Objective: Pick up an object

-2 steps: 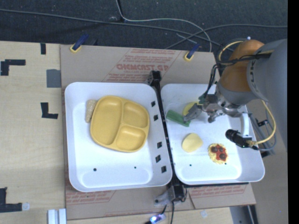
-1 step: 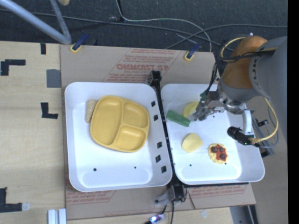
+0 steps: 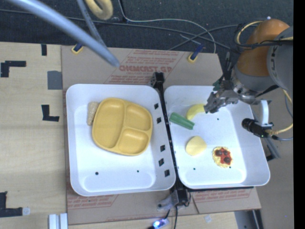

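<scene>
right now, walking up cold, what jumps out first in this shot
The big yellow plastic plate with three compartments dominates the left white bin, with a tan sponge-like piece tucked at its left edge. In the right white bin, the grey arm's gripper sits right beside a pale yellow lump near a green stick-shaped piece.

In the right bin lie a green stick aslant touching a yellow-green lump, a pale yellow round piece below them, and a yellow-red toy beside it.
</scene>
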